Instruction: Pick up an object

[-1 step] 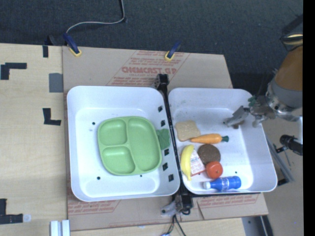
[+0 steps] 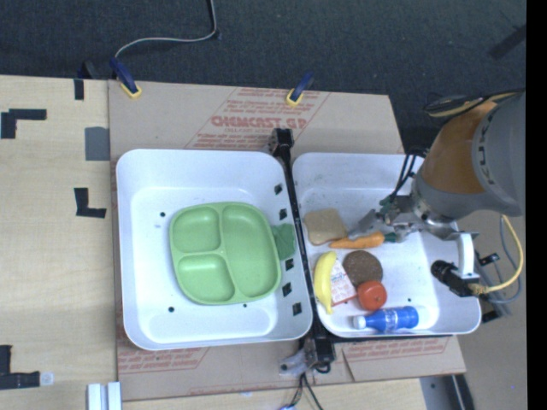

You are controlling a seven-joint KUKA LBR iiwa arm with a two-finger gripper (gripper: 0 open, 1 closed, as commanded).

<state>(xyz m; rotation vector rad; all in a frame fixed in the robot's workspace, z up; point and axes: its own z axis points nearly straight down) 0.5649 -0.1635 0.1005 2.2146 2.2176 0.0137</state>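
Observation:
In the right bin [image 2: 427,178] lie a tan bread slice [image 2: 325,225], an orange carrot [image 2: 357,243], a brown round patty [image 2: 363,266], a yellow banana [image 2: 325,280], a red-and-white packet [image 2: 341,287], a red tomato [image 2: 372,295] and a blue bottle [image 2: 389,319]. My gripper [image 2: 382,223] reaches in from the right and hangs low over the bin's middle. It is just above the carrot's right end and to the right of the bread. The wrist hides what lies beneath it.
The left bin [image 2: 145,186] holds a green divided plate [image 2: 226,252]. A small green item [image 2: 285,240] sits at that bin's right wall. The black divider [image 2: 291,203] runs between the bins. The grey arm with its orange band [image 2: 453,156] covers the right bin's right side.

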